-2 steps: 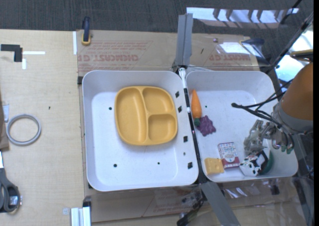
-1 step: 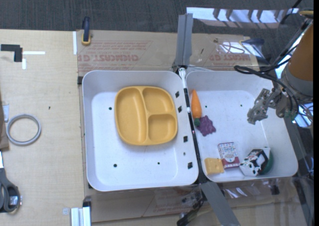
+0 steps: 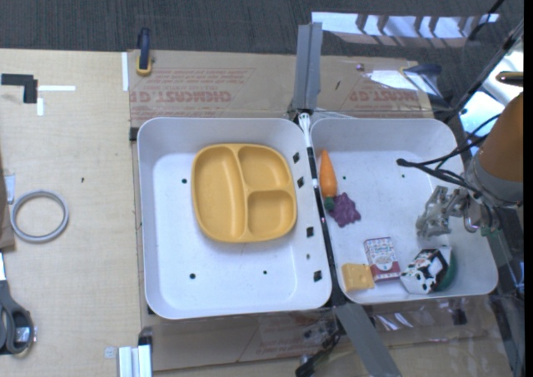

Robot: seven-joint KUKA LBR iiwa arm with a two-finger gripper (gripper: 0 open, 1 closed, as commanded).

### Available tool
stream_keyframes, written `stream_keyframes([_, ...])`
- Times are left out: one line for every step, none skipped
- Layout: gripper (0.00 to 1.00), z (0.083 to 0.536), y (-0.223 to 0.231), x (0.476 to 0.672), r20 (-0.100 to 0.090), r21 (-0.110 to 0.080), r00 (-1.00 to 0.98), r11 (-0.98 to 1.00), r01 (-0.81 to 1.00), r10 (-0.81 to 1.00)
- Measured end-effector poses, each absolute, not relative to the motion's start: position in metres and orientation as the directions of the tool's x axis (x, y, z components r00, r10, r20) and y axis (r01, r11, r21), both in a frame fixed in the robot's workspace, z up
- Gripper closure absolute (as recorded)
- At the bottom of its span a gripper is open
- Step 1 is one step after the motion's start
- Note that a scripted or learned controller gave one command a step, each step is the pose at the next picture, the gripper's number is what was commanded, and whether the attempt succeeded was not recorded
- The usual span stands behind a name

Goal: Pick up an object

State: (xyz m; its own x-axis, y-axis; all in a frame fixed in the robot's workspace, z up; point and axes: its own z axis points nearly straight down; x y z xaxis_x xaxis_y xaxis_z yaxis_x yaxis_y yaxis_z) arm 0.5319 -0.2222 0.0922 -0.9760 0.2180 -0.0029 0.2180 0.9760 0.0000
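We see the arm [image 3: 506, 155] as a rounded grey body with a broad orange band above the wrist. Thin black cables [image 3: 433, 169] run just beside it toward the gripper [image 3: 435, 215], a bare-metal, silvery assembly of small angular parts, its finer details too blurred to tell.

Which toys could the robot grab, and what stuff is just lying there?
For the job: orange toy carrot, purple toy grapes, small red-and-white carton, yellow cheese-like block, black-and-white cow toy, metal pincer.

Just lying about: yellow divided plate, grey tape ring.
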Motion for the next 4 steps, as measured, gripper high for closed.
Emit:
stream_keyframes([1.0, 0.102, -0.222, 0.502, -0.002, 0.0, -0.907, 0.907, 0.421, 0.421])
stream_keyframes([1.0, 0.111, -0.221, 0.503, -0.005, 0.0, -0.908, 0.908, 0.418, 0.418])
stream_keyframes([1.0, 0.098, -0.218, 0.487, -0.022, 0.008, -0.915, 0.916, 0.402, 0.402])
stream_keyframes([1.0, 0.101, -0.214, 0.488, -0.027, 0.003, -0.996, 0.997, 0.082, 0.082])
